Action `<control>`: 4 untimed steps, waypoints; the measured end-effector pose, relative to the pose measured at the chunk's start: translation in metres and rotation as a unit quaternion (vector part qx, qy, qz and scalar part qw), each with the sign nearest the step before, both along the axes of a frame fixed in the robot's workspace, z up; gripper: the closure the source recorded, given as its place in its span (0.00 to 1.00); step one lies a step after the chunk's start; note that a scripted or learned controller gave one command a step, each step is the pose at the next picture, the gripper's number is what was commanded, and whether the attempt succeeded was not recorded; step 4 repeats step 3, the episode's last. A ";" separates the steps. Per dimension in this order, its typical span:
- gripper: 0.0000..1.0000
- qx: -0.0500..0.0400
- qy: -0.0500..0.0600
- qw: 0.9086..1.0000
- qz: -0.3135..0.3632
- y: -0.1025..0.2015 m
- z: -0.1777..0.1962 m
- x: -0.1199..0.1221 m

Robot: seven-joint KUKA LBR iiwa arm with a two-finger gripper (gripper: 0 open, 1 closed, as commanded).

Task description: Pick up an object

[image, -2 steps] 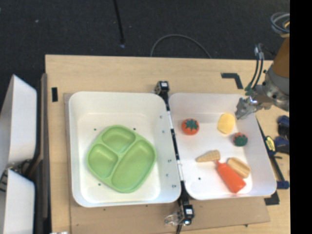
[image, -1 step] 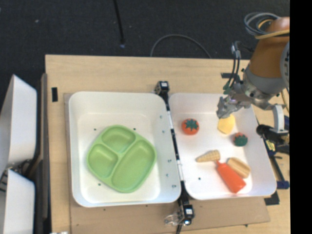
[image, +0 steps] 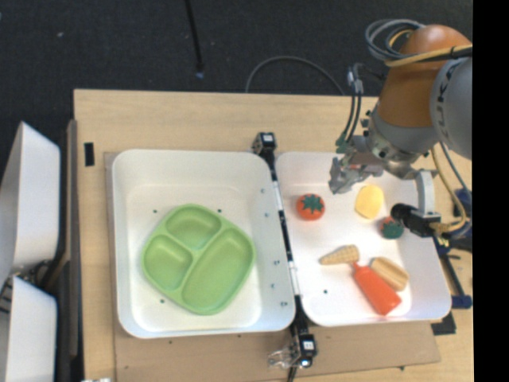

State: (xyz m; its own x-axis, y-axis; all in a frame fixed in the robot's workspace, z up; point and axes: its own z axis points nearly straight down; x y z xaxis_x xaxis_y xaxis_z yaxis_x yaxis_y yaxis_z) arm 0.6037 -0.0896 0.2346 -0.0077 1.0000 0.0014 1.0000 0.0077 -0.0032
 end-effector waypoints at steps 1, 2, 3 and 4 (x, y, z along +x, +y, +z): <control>1.00 0.000 0.001 1.000 0.000 0.047 -0.011 0.010; 1.00 -0.001 0.000 1.000 0.000 0.098 -0.019 0.022; 1.00 0.000 0.000 1.000 0.000 0.147 -0.021 0.025; 1.00 0.000 0.000 1.000 0.000 0.147 -0.021 0.025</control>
